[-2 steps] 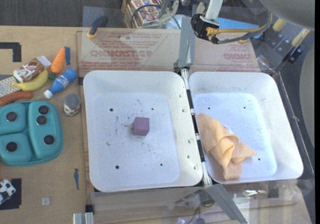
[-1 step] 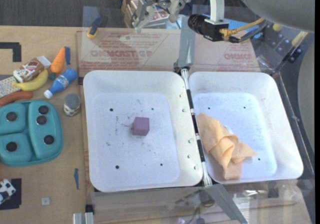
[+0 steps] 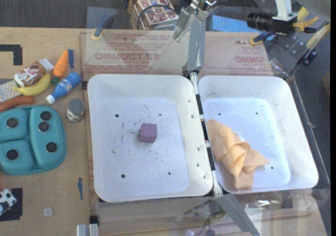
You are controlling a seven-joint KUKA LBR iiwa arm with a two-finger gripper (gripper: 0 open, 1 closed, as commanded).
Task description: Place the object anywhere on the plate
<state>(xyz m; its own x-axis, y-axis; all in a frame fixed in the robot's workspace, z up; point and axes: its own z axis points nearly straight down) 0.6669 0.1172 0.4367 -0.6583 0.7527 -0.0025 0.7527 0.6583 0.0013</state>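
Faint red lettering on the clear sheet point(image 3: 178, 53) behind the bins, roughly "CHEMCAST", mirrored, not surely legible.

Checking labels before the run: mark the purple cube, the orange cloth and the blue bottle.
purple cube point(image 3: 147, 133): camera view, centre of its top face.
orange cloth point(image 3: 234, 153): camera view, middle of the folded fabric.
blue bottle point(image 3: 65, 86): camera view, middle of its body.

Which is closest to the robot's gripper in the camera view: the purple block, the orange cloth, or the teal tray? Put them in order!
From the gripper, at the top:
1. Purple block, in the left bin; the orange cloth, in the right bin, looks about as near, too close to call.
2. Teal tray, far left on the bench, farthest.
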